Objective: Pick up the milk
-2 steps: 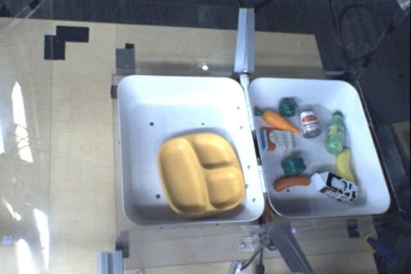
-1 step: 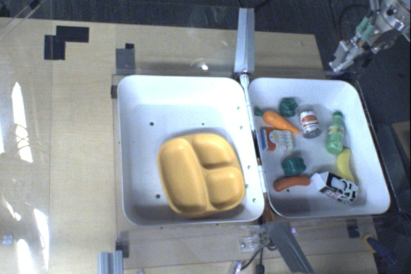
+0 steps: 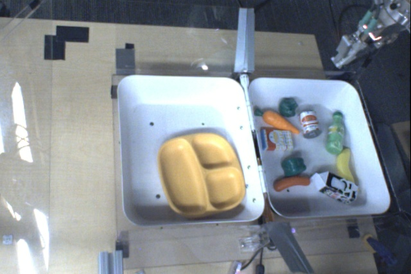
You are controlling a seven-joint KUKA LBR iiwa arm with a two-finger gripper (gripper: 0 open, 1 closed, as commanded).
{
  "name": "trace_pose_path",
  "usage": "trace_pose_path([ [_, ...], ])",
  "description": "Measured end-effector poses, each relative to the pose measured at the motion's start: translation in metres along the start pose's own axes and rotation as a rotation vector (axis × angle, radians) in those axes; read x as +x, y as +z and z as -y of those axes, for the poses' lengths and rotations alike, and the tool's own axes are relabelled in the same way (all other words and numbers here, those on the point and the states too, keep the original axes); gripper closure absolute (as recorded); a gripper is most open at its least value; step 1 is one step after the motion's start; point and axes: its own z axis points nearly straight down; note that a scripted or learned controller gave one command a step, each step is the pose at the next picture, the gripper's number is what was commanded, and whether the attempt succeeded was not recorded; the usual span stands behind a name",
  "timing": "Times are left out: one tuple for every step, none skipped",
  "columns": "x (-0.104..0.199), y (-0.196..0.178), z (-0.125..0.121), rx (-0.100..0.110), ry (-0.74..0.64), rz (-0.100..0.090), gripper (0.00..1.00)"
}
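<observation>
The milk (image 3: 338, 187) is a small white carton with black cow patches. It lies on its side near the front right corner of the right bin (image 3: 366, 112). My gripper (image 3: 340, 58) hangs high above the bench beyond the bin's back right corner, far from the milk. Nothing is visibly carried in it.
The right bin also holds a carrot (image 3: 280, 120), a can (image 3: 309, 124), a green bottle (image 3: 334, 133), a banana (image 3: 345, 164), a sausage (image 3: 291, 183), a small box (image 3: 276, 139) and two green items. A yellow divided tray (image 3: 201, 172) lies in the left bin (image 3: 138, 138).
</observation>
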Motion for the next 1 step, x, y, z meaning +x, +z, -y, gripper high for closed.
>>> trace_pose_path([
  [-0.0001,-0.0113,-0.0023,-0.005,-0.004,0.003,1.00],
])
